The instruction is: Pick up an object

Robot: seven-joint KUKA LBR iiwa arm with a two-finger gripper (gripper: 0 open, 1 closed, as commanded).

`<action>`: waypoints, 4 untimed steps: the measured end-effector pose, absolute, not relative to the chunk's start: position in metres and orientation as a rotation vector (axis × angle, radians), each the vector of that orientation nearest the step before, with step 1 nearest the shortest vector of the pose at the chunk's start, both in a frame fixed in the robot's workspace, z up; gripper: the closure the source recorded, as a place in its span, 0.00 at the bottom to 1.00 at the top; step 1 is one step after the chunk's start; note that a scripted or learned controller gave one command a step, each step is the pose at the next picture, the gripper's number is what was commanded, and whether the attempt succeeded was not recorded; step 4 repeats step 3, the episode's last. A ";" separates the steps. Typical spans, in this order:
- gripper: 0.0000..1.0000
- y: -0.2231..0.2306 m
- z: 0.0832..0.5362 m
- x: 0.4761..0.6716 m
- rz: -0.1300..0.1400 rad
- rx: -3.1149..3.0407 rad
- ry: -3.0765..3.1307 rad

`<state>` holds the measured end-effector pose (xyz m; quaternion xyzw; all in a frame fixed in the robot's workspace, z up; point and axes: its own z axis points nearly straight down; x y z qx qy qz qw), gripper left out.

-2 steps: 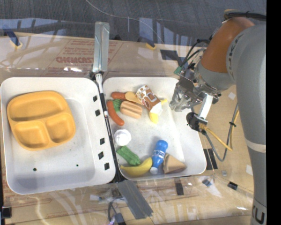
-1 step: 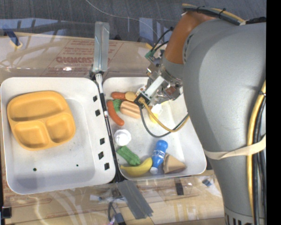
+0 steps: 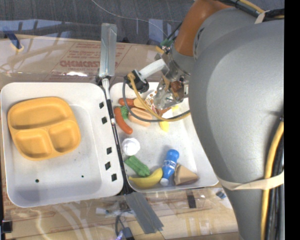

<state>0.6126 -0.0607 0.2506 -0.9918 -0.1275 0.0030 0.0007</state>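
My gripper hangs low over the far part of the right bin, just above a beige bun-like piece and a small yellow item. Left of it lie a red sausage and an orange carrot. Toward the near end sit a white cap, a green pickle, a banana, a blue bottle and a brown cone. Yellow cables loop around the wrist and hide what is under the gripper.
The left bin holds an orange-yellow divided tray at its far left. A black-clipped divider separates the two bins. My bulky grey arm covers the right bin's right side.
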 end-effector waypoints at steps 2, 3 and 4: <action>1.00 -0.127 0.284 0.652 0.011 -3.123 -0.326; 1.00 -0.209 0.264 0.627 0.020 -3.120 -0.320; 1.00 -0.209 0.264 0.627 0.020 -3.120 -0.320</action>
